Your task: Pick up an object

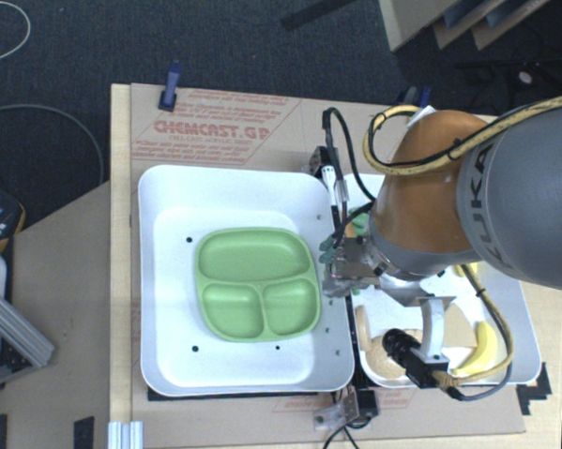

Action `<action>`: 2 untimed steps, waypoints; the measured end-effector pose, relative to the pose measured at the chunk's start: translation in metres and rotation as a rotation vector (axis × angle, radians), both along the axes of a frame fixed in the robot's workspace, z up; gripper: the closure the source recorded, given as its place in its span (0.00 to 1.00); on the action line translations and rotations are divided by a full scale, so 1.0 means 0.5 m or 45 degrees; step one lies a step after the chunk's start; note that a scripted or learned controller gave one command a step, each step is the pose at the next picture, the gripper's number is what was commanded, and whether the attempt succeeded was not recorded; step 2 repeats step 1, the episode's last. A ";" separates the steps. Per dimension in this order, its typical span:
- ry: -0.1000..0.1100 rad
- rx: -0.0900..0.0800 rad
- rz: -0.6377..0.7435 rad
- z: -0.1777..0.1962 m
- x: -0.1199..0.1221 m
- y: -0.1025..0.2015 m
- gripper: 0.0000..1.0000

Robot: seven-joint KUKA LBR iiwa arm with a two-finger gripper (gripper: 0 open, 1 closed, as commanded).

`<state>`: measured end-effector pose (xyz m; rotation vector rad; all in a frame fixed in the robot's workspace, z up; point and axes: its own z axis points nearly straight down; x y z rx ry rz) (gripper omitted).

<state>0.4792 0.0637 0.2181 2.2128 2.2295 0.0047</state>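
- Bench (220, 131) with red print on its pale top carries two shallow white bins side by side.
- Left bin (157, 259) holds a green plate (257, 283) with three compartments: one long one at the back and two smaller ones at the front.
- Plate lies flat and right way up near the middle of that bin, a little closer to the right wall than to the left one.
- Right bin (527, 326) is mostly covered by the arm (517, 203), which reaches in from the right with its orange band (424, 179) over the back half of the bin.
- Banana (484, 350) lies in the right bin, toward its front right, curving from back to front.
- Tan round dish (377, 361) sits in the front left corner of the right bin, partly hidden by the robot.
- Small green thing (359, 222) shows near the back left of the right bin, too hidden to name.
- Gripper (339, 269) hangs low over the wall shared by the two bins, just beside the plate's right rim; whether it touches the rim cannot be told.
- Grip state cannot be told either, clamped or released, and nothing is seen held in it.
- Blue clip (169, 86) sits on the back left edge of the bench.
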 end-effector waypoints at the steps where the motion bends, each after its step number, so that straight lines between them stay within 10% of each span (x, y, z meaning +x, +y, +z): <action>1: -0.010 0.002 -0.002 0.170 0.035 0.074 1.00; 2: -0.010 0.002 -0.002 0.170 0.035 0.074 1.00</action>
